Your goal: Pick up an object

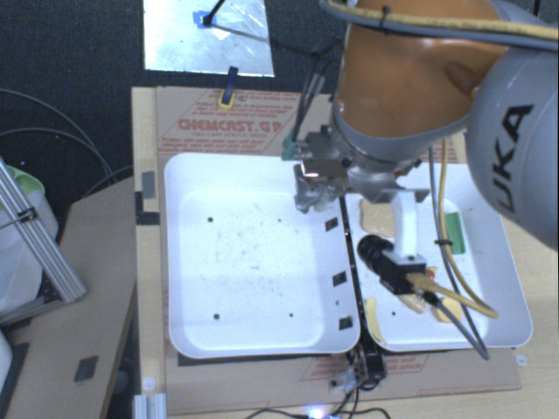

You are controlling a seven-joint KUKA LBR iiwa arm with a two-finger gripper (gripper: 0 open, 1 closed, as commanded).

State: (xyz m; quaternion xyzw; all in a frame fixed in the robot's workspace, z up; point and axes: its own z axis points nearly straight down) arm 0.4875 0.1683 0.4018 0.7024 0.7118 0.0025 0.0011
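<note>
Hovering at the wall, pincer risks closing on nothing

The pincer (307,190) hangs low over the far right corner of the left bin (244,260), just beside the shared rim (353,269) where the two bins meet. Whether it is open or closed cannot be told from this angle, and nothing is seen held in it. The pickable things lie across that rim, in the right bin (515,312): a tan piece (377,212) nearest the pincer, a green piece (452,232) further right, and a pale yellow piece (374,321) at the near end, close against the rim. A descent from here would likely meet bare white floor, or strike the rim itself, since the tool sits so close to it. Reaching for the tan piece carries its own hazard: it looks flat and thin, apt to slip free of a grasp. The bulky grey-and-orange arm (410,68) also hides much of the right bin's far side from the camera.
</note>
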